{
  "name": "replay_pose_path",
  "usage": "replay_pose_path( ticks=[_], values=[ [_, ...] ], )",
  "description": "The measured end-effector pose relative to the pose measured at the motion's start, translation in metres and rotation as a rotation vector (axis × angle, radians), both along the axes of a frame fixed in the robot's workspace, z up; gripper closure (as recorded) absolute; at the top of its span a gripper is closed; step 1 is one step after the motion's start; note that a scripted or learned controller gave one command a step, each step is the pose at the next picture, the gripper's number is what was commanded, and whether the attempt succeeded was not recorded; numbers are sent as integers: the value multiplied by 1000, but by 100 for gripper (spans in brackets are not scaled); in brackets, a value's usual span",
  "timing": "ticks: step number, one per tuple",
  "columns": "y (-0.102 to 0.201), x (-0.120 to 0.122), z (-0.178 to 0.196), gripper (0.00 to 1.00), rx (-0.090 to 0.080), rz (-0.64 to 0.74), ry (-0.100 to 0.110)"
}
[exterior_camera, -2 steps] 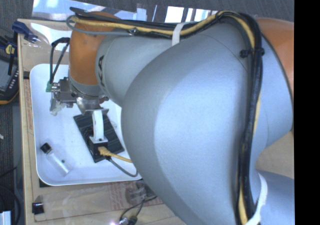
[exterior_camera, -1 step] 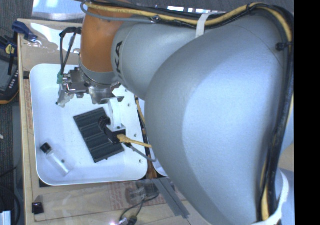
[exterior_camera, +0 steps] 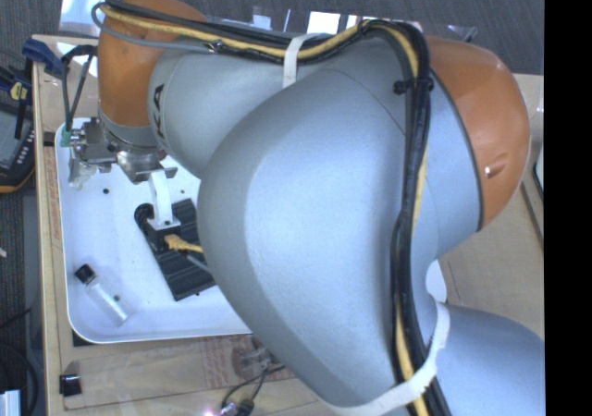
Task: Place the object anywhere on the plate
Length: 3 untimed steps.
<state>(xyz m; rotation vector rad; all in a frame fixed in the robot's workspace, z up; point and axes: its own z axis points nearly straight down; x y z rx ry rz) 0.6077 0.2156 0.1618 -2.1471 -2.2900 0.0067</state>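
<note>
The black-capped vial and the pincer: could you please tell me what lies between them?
In the camera view, the stretch between the pincer and the vial is bare white floor of the bin.

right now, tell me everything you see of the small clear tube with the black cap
The small clear tube looks like see-through plastic or glass, a short cylinder, with a black cap on the end pointing up-left in the camera view. It lies on its side, slanted, on the floor of the shallow white bin, near its lower-left corner. Only the bin floor touches it. Its contents are too small to tell.
</note>
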Motion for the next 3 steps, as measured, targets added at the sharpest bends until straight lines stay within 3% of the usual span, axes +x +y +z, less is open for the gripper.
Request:
replay_pose_path(
  ticks=[1,2,3],
  values=[
    [-4,-19,64,0,2,-10,-3],
    [-19,19,63,0,3,159,-4],
    [-13,-50,7,0,-1,-329,3]
  ],
)
